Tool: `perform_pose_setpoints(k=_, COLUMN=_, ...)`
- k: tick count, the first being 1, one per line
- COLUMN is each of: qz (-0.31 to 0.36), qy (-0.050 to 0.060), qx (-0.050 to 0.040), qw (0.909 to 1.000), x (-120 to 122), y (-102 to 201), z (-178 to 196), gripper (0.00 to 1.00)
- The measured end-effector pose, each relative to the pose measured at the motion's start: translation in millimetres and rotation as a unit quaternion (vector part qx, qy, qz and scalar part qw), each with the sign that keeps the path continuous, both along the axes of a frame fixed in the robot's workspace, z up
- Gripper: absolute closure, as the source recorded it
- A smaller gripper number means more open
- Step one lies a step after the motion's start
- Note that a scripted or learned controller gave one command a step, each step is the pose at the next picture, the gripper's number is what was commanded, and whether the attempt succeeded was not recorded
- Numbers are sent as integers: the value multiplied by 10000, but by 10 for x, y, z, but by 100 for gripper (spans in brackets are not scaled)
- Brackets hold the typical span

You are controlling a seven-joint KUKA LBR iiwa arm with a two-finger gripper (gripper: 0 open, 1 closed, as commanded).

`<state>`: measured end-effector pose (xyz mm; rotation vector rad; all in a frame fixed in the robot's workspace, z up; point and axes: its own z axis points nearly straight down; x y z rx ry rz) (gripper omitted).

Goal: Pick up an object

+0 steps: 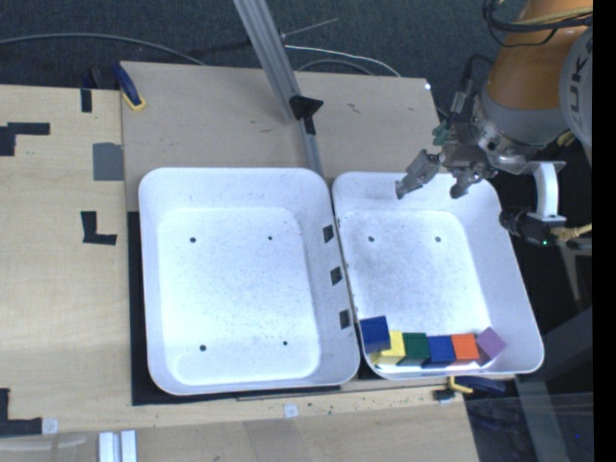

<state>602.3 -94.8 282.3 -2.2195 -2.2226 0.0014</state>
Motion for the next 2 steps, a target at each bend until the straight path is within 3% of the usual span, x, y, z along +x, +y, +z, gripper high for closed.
perform_pose_setpoints(k=1, qz=31, qy=-51, qx=7, qw=10000, x=542, y=819, z=1282, gripper=0)
perform_pose_setpoints(k=2, qz=38, qy=-42, qx=14, qw=10000, x=689, y=1722, z=2105, gripper=0)
